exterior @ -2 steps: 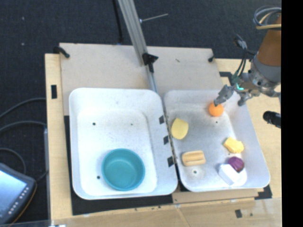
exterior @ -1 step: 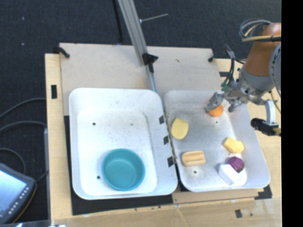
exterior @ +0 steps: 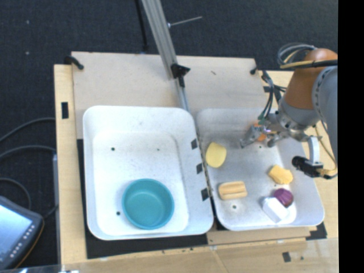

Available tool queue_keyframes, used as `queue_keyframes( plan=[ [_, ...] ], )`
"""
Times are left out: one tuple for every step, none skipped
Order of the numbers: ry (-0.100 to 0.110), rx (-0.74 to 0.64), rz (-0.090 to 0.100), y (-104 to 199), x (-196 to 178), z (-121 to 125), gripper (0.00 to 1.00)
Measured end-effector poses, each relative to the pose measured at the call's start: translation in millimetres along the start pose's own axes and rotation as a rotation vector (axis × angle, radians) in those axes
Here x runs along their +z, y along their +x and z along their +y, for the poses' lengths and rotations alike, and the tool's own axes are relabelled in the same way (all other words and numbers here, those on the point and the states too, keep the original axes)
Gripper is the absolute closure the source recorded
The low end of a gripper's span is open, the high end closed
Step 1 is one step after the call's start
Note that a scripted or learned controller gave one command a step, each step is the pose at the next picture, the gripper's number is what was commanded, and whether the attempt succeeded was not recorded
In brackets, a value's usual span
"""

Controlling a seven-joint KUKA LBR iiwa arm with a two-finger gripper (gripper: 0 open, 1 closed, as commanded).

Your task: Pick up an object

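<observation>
A: Where is the gripper (exterior: 259, 136)?

B: Low over the upper part of the right bin (exterior: 227, 118), reaching in from the right. How far its tips are apart I cannot tell; they are small and blurred, and nothing shows between them.

A: And the things to pick?

B: All apart from it in that bin: a yellow round piece (exterior: 215, 154) at the left, a tan block (exterior: 232, 190) below it, a yellow chunk (exterior: 281, 174) to the right, and a purple piece (exterior: 283, 197) touching a white one (exterior: 275, 209) near the lower corner.

A: The left bin (exterior: 102, 124)?

B: A teal bowl (exterior: 148, 203). The arm's upper part is cut off at the right.
</observation>
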State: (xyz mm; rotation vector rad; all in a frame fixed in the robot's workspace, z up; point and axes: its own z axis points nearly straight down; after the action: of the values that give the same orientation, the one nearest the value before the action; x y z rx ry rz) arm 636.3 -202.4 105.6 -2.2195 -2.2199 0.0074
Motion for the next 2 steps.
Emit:
queue_keyframes(
  plan=[
    [-0.004,0.000,-0.002,-1,4,0,0.00],
    [-0.007,-0.001,-0.003,-2,-7,1,1.00]
  ],
)
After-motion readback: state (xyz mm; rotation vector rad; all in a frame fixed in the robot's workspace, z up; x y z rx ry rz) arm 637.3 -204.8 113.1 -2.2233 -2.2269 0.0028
